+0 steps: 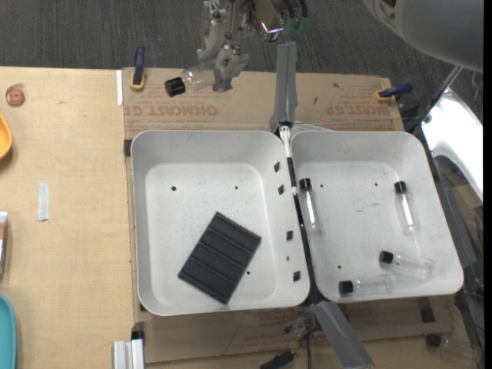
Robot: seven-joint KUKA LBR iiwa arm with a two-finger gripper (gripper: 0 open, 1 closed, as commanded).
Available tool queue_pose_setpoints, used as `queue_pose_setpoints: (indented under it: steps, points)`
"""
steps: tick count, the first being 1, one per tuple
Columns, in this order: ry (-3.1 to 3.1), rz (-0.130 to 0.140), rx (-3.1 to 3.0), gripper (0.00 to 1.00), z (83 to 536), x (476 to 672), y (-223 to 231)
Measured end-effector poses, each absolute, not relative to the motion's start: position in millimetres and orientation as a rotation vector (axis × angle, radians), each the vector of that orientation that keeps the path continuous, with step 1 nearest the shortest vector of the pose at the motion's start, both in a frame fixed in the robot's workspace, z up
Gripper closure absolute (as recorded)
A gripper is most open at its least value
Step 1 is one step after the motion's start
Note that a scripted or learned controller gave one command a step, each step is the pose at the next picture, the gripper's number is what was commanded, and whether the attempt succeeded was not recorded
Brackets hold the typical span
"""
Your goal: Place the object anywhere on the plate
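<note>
Your jaws pinched the clear black-capped tube (187, 81); the dark ribbed rectangular plate (221, 257) lay at six o'clock.

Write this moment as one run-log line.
gripper | shut on capped tube beyond the bins | plate in left bin | not yet placed

arm (430, 10): cut off top right | orange item (4, 141): cropped left, perhaps a dish
</note>
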State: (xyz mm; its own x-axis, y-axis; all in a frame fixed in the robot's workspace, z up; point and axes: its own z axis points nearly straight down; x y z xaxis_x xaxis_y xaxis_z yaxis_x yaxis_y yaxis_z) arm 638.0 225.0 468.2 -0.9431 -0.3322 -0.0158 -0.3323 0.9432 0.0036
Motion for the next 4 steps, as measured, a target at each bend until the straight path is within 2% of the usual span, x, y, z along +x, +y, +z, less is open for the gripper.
queue_pose_setpoints:
  steps: [4]
  points:
    - [3.074,0.020,-0.509,1.00,500.4,644.7,223.9]
